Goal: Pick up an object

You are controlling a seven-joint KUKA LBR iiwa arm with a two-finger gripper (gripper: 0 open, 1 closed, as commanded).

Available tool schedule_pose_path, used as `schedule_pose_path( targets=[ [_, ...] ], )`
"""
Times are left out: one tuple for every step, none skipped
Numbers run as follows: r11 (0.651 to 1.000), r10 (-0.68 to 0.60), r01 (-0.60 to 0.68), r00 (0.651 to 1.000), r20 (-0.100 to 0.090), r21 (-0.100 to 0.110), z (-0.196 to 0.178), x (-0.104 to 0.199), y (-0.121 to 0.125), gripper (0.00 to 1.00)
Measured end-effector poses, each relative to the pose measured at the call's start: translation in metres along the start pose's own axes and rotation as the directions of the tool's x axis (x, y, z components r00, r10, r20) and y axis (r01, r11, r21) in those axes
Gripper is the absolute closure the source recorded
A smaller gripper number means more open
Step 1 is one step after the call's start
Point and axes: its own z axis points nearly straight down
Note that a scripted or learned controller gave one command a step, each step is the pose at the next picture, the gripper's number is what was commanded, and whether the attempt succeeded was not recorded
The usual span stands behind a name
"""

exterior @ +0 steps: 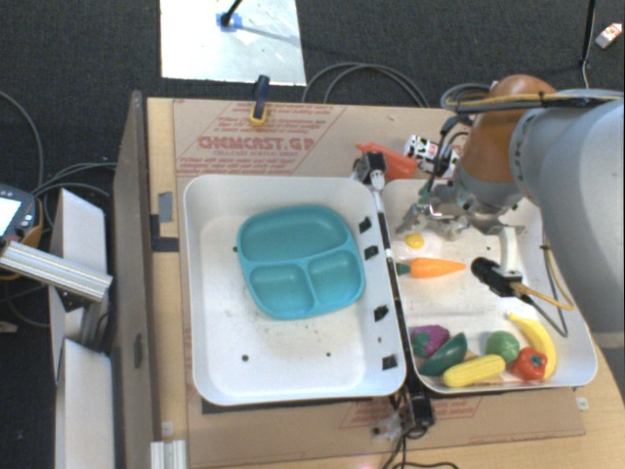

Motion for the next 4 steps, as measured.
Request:
schedule_pose_path(
  targets=[
    [1.000,-0.003,0.003,1.000,-0.001,-0.004,-0.017,0.001,0.001,1.00],
    [1.000,0.005,-0.005,1.000,0.000,-0.002,-0.125,-0.022,-0.054,1.00],
    [1.000,0.002,-0.002,1.000,-0.001,0.000,-0.119,-0.020,-0.052,0.00],
    [1.000,-0.001,0.001,1.000,-0.003,0.007,-0.060,-0.001,-0.058,0.00]
  ],
)
